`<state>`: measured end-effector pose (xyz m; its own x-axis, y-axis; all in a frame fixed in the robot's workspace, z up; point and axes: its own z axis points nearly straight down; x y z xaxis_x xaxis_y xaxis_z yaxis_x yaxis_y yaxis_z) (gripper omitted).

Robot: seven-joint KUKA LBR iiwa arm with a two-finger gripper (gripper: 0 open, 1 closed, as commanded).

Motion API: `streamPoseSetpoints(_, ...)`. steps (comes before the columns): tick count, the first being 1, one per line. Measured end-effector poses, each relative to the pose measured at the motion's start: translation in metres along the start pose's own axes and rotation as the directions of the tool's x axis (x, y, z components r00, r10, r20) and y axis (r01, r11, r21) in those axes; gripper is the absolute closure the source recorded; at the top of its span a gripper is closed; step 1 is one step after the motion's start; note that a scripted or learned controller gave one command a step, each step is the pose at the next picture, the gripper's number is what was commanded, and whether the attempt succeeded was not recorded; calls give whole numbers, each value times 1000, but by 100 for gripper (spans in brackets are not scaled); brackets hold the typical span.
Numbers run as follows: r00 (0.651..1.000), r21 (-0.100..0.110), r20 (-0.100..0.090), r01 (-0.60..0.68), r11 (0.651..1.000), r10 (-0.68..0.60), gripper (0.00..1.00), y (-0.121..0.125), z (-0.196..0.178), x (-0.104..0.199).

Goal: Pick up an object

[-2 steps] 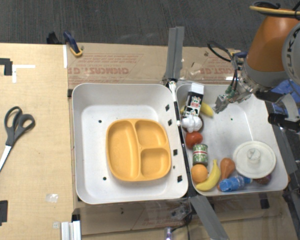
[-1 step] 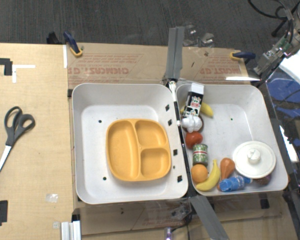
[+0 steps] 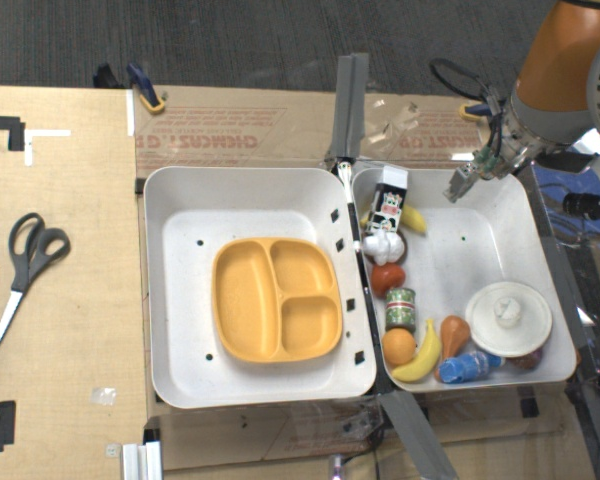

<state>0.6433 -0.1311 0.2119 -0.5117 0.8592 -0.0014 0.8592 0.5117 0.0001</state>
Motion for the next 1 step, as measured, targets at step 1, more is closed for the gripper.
streamPoseSetpoints(1, 1000, -15, 13, 11, 1000, -11, 100, 26, 99, 9)
